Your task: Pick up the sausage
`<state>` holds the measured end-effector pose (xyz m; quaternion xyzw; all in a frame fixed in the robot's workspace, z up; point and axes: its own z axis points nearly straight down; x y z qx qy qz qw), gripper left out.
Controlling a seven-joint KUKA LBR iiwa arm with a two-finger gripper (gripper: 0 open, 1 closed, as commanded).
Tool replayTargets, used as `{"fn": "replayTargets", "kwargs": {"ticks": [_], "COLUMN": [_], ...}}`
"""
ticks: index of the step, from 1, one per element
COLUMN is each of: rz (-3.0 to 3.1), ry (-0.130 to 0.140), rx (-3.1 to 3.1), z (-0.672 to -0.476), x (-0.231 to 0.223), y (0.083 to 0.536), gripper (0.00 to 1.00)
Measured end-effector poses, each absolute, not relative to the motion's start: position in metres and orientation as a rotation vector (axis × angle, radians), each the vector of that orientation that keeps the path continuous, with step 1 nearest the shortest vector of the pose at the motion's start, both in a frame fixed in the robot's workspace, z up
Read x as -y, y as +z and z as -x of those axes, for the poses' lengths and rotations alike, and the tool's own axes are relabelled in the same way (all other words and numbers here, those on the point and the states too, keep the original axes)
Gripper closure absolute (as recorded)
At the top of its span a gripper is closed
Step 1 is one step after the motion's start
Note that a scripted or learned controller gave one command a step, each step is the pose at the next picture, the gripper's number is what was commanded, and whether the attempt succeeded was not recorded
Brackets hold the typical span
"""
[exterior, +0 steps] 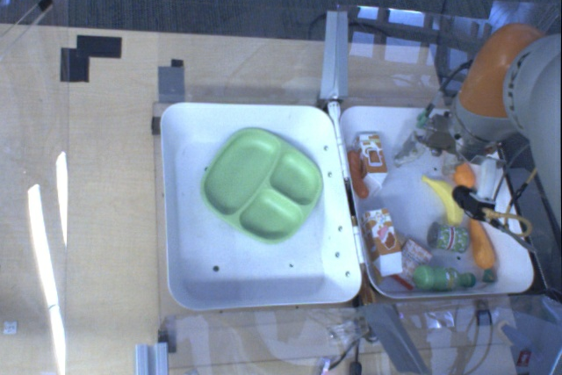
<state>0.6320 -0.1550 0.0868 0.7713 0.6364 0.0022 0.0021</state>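
The sausage, a reddish-orange link, lies lengthwise against the left wall of the right bin. Just to its right is a small printed carton. The arm comes in from the upper right, its orange band above the wrist. My gripper hangs over the back middle of the right bin, roughly a carton's length right of the sausage and apart from it. Nothing shows between it and the sausage except the carton.
The right bin also holds a banana, a green can, a green bottle, a carrot, a second carton and a small orange piece. A green divided plate lies in the left bin.
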Motion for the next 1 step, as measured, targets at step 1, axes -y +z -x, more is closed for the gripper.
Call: {"fn": "replayTargets", "kwargs": {"ticks": [1], "rz": [-2.435], "ry": [0.008], "rx": [-1.964], "z": [-0.6105], "x": [0.1199], "y": [0.0895], "gripper": [0.00]}}
